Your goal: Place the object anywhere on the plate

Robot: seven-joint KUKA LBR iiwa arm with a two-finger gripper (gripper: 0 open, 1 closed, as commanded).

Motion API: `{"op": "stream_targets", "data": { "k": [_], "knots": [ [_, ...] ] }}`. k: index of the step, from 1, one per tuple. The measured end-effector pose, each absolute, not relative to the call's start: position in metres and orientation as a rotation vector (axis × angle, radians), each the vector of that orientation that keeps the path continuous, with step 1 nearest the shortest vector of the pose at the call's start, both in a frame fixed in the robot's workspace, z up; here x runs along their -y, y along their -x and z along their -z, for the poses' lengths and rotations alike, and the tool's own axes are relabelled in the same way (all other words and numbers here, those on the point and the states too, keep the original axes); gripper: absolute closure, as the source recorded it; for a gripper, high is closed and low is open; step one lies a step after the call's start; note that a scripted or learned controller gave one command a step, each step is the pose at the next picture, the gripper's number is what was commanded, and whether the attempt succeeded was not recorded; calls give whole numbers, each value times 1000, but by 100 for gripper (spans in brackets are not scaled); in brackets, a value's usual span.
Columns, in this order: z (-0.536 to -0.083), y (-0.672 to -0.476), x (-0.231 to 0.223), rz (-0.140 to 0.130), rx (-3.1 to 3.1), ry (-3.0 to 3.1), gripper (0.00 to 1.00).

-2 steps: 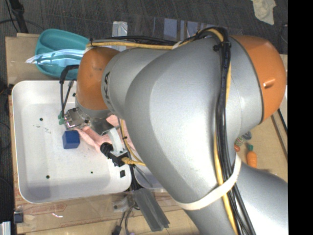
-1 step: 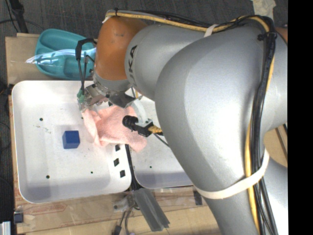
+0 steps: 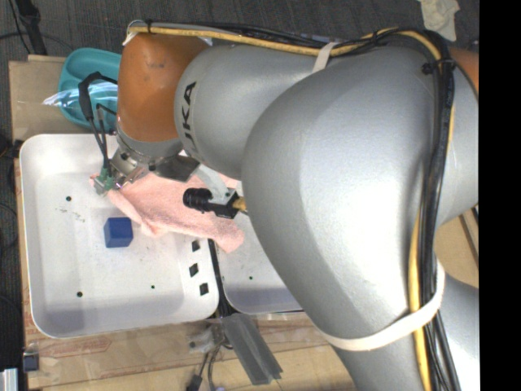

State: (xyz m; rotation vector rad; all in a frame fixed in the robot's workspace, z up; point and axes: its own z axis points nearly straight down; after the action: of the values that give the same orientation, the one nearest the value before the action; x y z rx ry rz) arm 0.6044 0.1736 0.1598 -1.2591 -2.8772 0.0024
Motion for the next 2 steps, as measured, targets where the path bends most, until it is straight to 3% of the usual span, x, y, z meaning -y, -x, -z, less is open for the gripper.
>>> {"op": "stream_targets", "data": {
  "k": [1, 2],
  "knots": [
    [-150, -599, -100, -5, 2859, 1295, 100],
    [-163, -544, -171, -3, 2823, 1374, 100]
  ]
}}
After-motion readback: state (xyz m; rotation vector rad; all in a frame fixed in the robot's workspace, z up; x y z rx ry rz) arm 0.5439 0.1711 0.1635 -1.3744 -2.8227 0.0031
